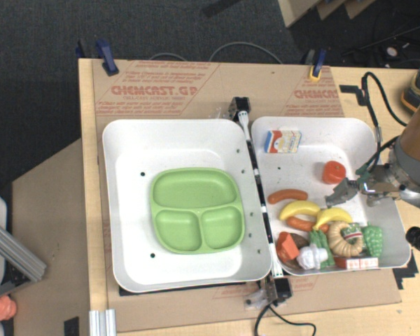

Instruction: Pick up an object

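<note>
Just right: round red tomato

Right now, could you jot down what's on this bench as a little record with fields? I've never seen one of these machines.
left bin: holds a green divided tray
right bin: holds toy food
far end of right bin: small carton
middle of right bin: red-orange toy, sausage
near end of right bin: two bananas, donut, other crowded pieces
end effector: over the right bin, above the bananas, fingers apart, nothing between them
arm: enters from the right
</note>
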`<action>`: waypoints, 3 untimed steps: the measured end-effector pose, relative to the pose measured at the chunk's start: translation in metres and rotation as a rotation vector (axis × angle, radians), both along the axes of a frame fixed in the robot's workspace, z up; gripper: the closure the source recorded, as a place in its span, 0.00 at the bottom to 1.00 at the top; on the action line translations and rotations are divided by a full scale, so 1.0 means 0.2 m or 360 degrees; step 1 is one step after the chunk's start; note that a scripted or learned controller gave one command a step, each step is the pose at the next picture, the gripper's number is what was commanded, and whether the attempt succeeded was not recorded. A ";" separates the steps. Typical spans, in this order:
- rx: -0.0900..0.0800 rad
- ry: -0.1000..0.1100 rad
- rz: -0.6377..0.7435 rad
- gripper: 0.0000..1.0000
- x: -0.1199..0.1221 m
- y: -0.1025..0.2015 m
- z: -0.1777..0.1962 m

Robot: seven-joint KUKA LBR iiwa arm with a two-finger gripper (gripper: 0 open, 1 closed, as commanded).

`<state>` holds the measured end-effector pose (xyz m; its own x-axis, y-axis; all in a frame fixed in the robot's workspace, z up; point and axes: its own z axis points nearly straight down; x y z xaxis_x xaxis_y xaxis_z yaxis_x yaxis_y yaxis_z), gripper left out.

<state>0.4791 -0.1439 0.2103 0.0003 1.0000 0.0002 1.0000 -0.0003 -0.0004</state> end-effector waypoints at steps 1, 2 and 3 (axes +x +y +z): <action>0.0010 -0.0006 -0.0002 0.00 0.01 0.08 -0.63; -0.0002 -0.0021 0.0001 1.00 0.02 0.07 -0.56; -0.0002 -0.0020 0.0000 0.00 0.02 0.07 -0.56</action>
